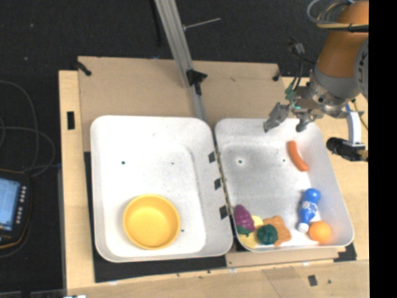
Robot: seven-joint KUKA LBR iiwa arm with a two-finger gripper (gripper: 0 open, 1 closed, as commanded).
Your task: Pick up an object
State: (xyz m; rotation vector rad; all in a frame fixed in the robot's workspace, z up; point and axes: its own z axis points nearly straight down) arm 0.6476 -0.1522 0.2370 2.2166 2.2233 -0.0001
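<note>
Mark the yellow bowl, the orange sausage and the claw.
yellow bowl [151,221], camera view, centre of its inside.
orange sausage [298,155], camera view, middle of its length.
claw [288,120], camera view, midway between fingertips.

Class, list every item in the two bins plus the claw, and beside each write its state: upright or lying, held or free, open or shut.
claw: open, above the right bin's far edge, holding nothing
yellow bowl: upright, left bin
orange sausage: lying flat, free
blue-and-white bottle: lying on its side
orange ball: resting in near right corner
purple toy: lying by the near left corner
green toy: lying among the corner pile
</note>
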